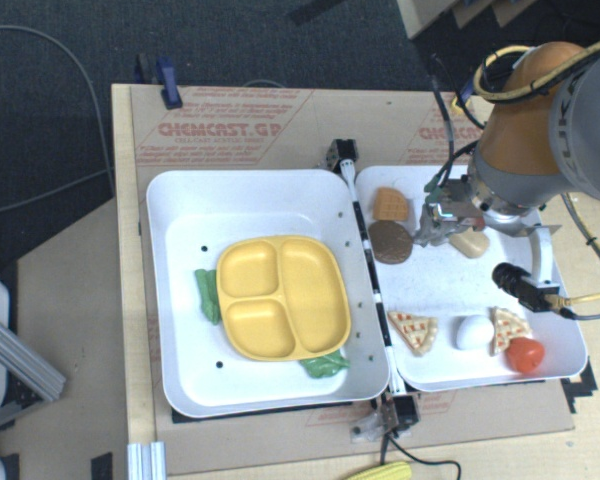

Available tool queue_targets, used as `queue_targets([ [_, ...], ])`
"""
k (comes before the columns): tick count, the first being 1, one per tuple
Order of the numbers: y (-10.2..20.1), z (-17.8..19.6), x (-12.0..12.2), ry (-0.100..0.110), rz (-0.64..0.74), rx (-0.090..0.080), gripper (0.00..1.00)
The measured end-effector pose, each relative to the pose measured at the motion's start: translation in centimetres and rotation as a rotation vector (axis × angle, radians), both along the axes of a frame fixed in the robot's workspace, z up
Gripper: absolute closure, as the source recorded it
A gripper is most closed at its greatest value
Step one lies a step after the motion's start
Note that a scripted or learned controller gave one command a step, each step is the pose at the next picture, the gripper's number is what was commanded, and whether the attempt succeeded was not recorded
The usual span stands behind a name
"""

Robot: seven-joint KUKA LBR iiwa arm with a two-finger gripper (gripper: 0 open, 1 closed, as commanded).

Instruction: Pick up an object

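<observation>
Viewed from above at a slant: a table (230, 133) covered in printed cardboard, bearing two shallow white bins side by side. Left bin (170, 268) held a yellow divided plate (280, 296), set roughly in the middle, with green leafy pieces (208, 295) poking out from under its left edge and lower right edge. Right bin (555, 363) held the loose toy foods, likely scattered so that any one might be taken: a tan bread-like piece (390, 205) near the top left, a round brown disc (389, 242) just below it and touching the dividing wall, a waffle wedge (413, 329) along the lower edge, a white egg-like ball (472, 333) beside it, another wedge (507, 326), and a red tomato (525, 354) in the lower right corner. Reached in from the right: a grey arm with an orange band (525, 118), wrist tilted down over the right bin. Pincer (442, 223) low over the bin's upper middle, just right of the brown disc and just beside a pale beige piece (470, 243). Could not tell whether the pincer was open or closed, nor whether anything sat in it. Judged as the approach or grasp attempt, aimed at the beige piece or the brown disc; nothing visibly lifted.
</observation>
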State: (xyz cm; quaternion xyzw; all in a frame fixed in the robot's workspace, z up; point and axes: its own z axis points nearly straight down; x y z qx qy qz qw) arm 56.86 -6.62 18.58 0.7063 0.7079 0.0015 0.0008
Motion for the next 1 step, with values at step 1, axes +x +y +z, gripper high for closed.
queue_targets([
  [1,-0.11,-0.12,-0.11,0.004,-0.001,-0.001,0.00],
])
